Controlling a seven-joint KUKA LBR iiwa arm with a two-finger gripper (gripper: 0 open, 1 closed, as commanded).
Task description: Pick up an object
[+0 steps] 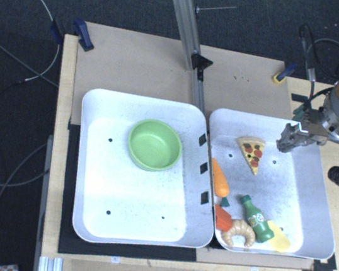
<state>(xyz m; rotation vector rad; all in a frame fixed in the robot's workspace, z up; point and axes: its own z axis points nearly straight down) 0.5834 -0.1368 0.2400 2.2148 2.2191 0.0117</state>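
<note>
Nearest the camera, at the bottom edge of the right bin (pixel 314 186), a cluster of toy food is crowded into the lower corner: a red tomato-like piece (pixel 222 219), a tan croissant (pixel 240 233), a green bottle (pixel 256 220) lying on its side with its neck pointing up and to the left, and a pale yellow piece (pixel 279 240) just beside the bottle's base. A little farther up, an orange carrot (pixel 219 178) lies along the bin's left wall, its long axis running roughly from near to far. Beyond that, near the middle of the right bin, a pizza slice (pixel 251 152) lies flat by itself, its crust toward the far side and its tip pointing toward the camera. The left bin (pixel 94 171) holds a green bowl (pixel 154 144), upright, in its far half. Farthest back on the right, the arm reaches in and its gripper (pixel 288 138) hangs over the far part of the right bin; whether the fingers are spread or pressed together cannot be told, and nothing is seen between them. The pizza slice is the closest object to the gripper, just to the gripper's left in this view and slightly nearer the camera, well apart from the other toys. It looks the likeliest target, needing a short move left and down.
</note>
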